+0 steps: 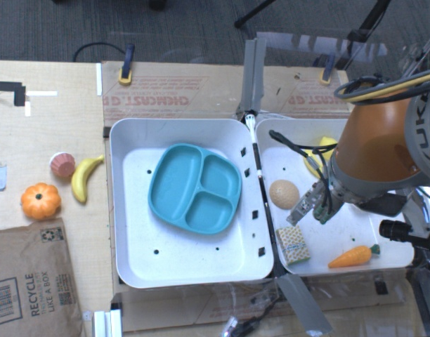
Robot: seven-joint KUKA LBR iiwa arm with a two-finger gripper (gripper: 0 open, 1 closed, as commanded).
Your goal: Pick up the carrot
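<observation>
**Operator:** Camera view is showing me both white bins side by side. The carrot (351, 256) is lying in the right bin (383, 271), low in the frame near that bin's lower right corner, leafy end pointing right.

**Colleague:** And where is the arm sitting?

**Operator:** The arm (380, 146) is reaching in from the right of the frame, its orange band covering the upper part of the right bin. The gripper (312, 208) is hanging over the middle of that bin, up and to the left of the carrot and apart from it. I'm seeing nothing between the fingers; how wide they are standing I cannot tell from this angle.

**Colleague:** What else is lying around it?

**Operator:** A tan egg (284, 194) is sitting just left of the gripper, and a small box (293, 245) is resting below it, near the bin's lower left corner. Something yellow (323, 146) is peeking out beside the arm toward the top of that bin. The left bin (131, 209) is holding a blue divided plate (195, 187). On the bench at the left of the frame I'm seeing a banana (84, 179), a pink cupcake (62, 165), a little pumpkin (41, 201), and a paper bag (29, 286) in the lower left corner.
</observation>
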